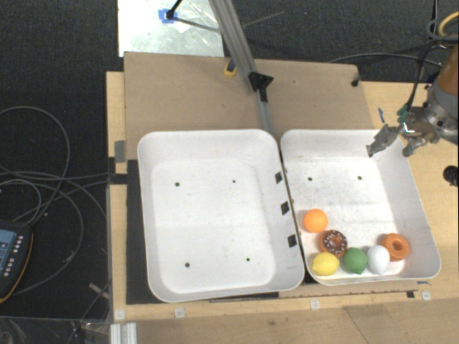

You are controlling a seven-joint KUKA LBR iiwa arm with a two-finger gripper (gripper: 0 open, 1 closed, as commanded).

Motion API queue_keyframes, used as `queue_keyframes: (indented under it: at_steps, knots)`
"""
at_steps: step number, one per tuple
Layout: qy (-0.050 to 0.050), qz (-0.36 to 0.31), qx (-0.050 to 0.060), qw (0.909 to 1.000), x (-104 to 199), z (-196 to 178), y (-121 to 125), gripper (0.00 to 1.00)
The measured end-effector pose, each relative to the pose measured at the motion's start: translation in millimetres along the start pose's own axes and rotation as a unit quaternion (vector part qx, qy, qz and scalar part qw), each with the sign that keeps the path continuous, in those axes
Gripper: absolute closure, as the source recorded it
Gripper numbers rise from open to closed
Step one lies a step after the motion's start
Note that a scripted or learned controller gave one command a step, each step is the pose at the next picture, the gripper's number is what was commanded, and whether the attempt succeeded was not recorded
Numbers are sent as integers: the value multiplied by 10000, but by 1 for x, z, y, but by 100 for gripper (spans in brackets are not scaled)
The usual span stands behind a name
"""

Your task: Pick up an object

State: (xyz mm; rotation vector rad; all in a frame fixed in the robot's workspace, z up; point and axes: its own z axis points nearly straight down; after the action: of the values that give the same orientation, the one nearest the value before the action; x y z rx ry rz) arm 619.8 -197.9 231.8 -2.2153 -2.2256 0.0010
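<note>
1. The pincer [396, 140] hangs over the far right corner of the right bin [337, 156], its 2 fingers spread wide with nothing between them.
2. The things to pick lie clustered at that bin's near end: an orange ball [315, 221], a chocolate doughnut [334, 242], a yellow lemon-like fruit [325, 264], a green ball [354, 261], a white egg-shaped piece [378, 259] and an orange ring [396, 246].
3. All 6 lie well apart from the pincer, toward the camera and slightly left; the orange ring looks the most directly in line below it, so the coming move likely runs down the bin's right side.
4. The cluster is tight, several pieces touching, so the ring or the orange ball at the edges seem the easier targets.
5. The left bin [208, 213] sits just beside the right one on the counter [186, 92].
</note>
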Motion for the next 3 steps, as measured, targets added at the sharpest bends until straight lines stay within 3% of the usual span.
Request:
queue_keyframes:
  at_steps: [1,3]
  knots:
    - [-9,-10,-17,10000,0,-2,1,0]
    - [-2,22,9,10000,-18,109,-3,0]
